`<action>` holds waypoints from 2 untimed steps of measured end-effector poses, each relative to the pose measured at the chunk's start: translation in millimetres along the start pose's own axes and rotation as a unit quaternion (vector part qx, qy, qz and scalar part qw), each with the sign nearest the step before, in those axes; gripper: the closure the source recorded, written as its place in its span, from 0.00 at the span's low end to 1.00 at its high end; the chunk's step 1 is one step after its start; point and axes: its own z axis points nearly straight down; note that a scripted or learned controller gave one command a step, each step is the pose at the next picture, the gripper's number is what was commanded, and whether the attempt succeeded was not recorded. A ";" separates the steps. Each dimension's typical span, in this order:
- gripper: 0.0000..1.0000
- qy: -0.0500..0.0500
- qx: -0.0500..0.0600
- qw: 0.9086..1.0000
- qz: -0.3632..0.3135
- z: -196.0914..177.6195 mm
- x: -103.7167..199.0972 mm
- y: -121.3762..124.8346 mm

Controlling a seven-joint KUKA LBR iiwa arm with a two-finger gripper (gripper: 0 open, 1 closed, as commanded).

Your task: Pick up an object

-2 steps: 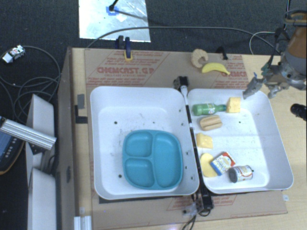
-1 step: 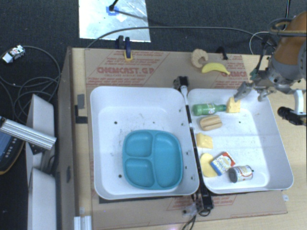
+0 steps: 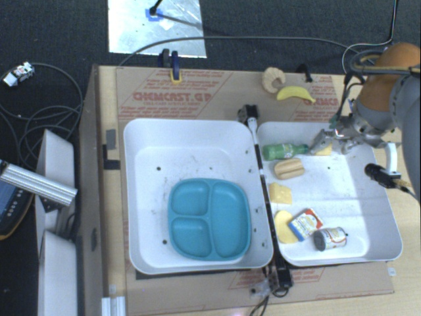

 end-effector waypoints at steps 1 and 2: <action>0.00 -0.001 -0.002 1.000 0.001 -1.4 -0.8 -7.8; 0.00 -0.001 -0.002 1.000 0.001 -66.1 35.9 -90.4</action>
